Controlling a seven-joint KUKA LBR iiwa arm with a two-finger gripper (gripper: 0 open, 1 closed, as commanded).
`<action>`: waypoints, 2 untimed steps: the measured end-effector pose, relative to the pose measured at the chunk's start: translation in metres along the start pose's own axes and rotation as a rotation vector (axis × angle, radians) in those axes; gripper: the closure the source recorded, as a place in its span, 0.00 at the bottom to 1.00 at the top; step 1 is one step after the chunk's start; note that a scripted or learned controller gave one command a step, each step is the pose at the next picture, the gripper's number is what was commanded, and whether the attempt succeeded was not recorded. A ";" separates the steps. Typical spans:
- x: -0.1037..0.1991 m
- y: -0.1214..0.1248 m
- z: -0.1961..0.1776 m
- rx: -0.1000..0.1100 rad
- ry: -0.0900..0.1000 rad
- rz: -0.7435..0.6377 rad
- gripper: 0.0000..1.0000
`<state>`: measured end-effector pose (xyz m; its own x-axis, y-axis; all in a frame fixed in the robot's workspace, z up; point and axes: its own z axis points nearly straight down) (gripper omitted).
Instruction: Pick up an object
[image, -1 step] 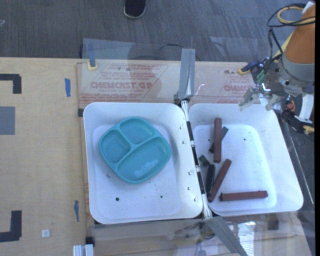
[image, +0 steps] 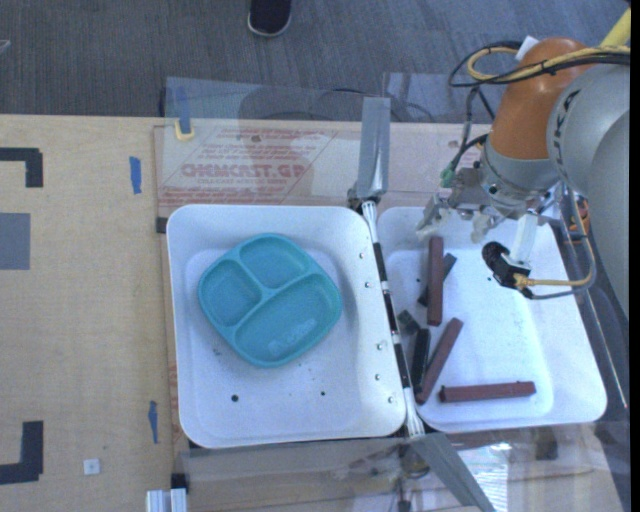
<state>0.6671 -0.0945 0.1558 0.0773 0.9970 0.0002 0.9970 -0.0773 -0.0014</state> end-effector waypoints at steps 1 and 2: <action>-0.003 -0.018 0.067 -0.007 -0.001 -0.085 0.00; -0.002 -0.017 0.057 -0.010 0.002 -0.084 1.00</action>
<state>0.6500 -0.0950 0.0992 -0.0069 1.0000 0.0014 0.9999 0.0069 0.0091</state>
